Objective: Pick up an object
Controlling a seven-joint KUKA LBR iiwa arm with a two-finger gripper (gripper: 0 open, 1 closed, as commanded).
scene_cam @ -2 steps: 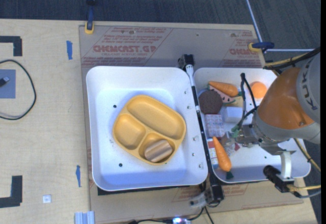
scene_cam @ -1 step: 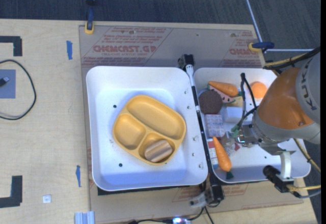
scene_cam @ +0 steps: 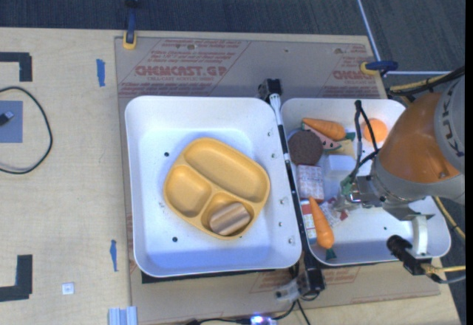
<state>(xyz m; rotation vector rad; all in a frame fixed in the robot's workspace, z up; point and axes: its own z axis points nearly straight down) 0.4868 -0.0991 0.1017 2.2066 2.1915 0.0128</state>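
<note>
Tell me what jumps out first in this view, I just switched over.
The yellow divided tray fills the middle of the left bin, with a brown roll in its near compartment. The arm, with its orange band, hangs over the right bin, where two carrots and other small items lie crowded at the bin's left side.

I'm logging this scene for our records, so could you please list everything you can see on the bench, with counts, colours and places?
Bins: two, white, side by side on the bench.
Divided tray: one, yellow, in the left bin.
Bread-like roll: one, tan, in the tray's lower compartment.
Carrots: two, orange; one at the right bin's lower left, one at its top.
Round disc: one, dark brown, upper left of right bin.
Clamps: two, blue, at the board's far edge.
Arm: one, grey with orange band, over the right bin.
</note>
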